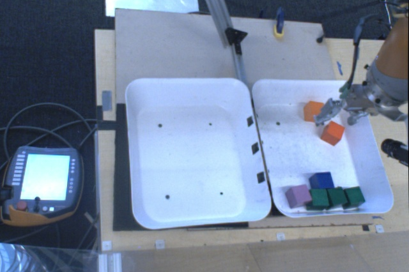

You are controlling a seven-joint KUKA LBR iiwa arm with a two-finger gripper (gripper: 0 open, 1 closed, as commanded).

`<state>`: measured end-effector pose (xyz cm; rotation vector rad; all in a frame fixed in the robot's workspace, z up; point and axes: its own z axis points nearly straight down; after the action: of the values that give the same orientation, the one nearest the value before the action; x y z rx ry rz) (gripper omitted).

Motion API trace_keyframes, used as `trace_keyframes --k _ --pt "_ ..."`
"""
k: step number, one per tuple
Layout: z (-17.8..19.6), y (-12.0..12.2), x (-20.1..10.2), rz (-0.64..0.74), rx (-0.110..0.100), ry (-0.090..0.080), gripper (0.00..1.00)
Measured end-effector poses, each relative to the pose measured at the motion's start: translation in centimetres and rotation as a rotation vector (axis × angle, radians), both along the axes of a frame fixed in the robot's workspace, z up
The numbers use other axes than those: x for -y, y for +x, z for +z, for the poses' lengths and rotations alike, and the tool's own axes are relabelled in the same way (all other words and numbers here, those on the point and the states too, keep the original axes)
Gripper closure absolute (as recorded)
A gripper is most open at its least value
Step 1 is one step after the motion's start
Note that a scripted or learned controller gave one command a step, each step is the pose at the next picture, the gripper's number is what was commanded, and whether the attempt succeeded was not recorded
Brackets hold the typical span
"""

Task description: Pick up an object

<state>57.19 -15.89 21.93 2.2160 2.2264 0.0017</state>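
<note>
Nearest the camera, along the front wall of the right bin (383,165), sits a cluster of blocks: a pink block (297,195) at the left, two green blocks (319,198) (353,196) in a row with a third between them, and a blue block (321,180) just behind the greens, touching them. Farther back in the same bin lie two orange blocks. One orange block (333,133) is near the bin's middle, tilted on the floor; the other (312,110) sits just behind and left of it, toward the back wall. The tool (339,112) reaches in over the bin's right rim and hangs between the two orange blocks, close above them. Its metal fingers (326,112) point left toward the rear orange block. Whether they are spread or closed cannot be told from this angle, and no block is seen pinched between them. The arm (391,66) rises at the worktop's right edge. The left bin (137,136) stands beside the right one, their walls touching along the middle. A teach pendant (41,183) lies off the worktop's left edge on dark carpet.
</note>
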Motion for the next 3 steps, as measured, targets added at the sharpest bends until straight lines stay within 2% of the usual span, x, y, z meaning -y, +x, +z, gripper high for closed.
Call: trace_keyframes --k 1,2,3 --pt "0.0 0.0 0.0 -0.001 0.001 0.0 0.0" --pt "-4.2 0.4 0.0 -0.002 -0.003 0.0 0.0" --pt "-9.1 -0.6 -0.4 -0.003 -0.005 0.001 0.0"
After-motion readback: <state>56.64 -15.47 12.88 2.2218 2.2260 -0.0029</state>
